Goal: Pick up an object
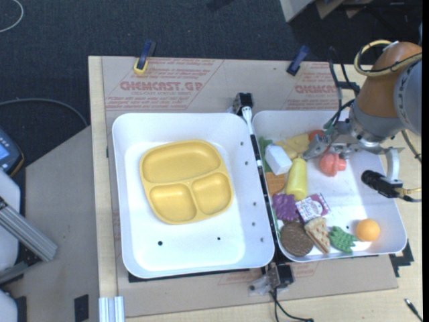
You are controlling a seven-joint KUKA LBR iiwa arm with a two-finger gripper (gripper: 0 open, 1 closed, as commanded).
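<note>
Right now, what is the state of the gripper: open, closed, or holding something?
Gripper: cannot be told; it is low in the right bin, at a pink toy.

Right bin [395, 237]: left side and lower edge crowded with toy food; centre floor bare. Left bin [124, 200]: yellow divided plate [186, 180] centre-left; bare floor around it.

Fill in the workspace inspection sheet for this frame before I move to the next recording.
Surface: bench bearing two white bins side by side.
Job's things: right bin holds toy foods, among them a yellow bottle, an orange ball and a red piece.
Clutter: yellow divided tray in left bin.
Grippers: gripper over right bin by the red piece; grasp unclear.
Cables: black cable at the front edge.
Surroundings: dark floor.
</note>
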